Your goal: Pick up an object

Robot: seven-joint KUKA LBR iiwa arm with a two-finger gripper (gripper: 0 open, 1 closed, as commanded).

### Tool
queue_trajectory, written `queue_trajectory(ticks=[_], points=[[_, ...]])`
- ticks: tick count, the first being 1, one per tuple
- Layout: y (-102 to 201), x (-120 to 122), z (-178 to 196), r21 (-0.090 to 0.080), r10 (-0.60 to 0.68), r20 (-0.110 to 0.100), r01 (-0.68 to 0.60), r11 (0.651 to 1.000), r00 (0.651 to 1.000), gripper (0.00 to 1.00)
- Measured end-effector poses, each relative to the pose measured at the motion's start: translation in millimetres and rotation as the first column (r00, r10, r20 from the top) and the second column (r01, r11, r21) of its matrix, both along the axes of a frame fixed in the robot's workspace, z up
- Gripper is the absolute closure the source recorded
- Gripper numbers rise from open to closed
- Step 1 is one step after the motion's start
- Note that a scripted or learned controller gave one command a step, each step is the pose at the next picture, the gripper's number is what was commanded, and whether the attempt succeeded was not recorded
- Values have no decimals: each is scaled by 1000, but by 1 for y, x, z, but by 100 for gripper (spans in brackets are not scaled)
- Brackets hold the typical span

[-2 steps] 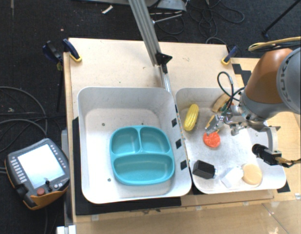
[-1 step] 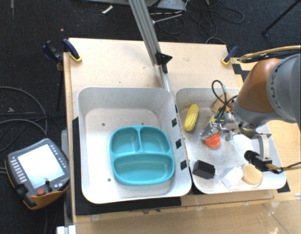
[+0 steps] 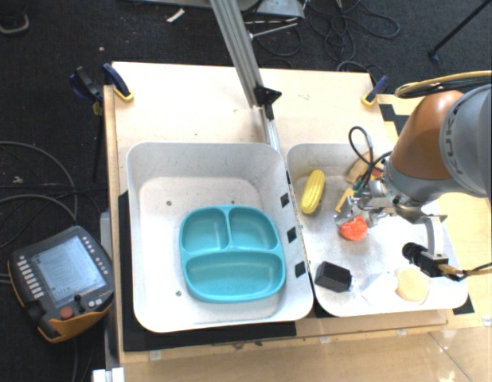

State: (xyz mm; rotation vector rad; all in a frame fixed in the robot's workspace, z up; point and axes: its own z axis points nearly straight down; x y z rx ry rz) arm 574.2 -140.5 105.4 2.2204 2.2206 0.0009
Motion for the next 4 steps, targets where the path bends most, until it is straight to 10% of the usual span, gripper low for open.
queue_trajectory(ticks=[3, 4], points=[[8, 10, 160, -1, 3, 5, -3, 1000, 1000, 100], [56, -3, 161, 2, 7, -2, -7, 1000, 1000, 100]])
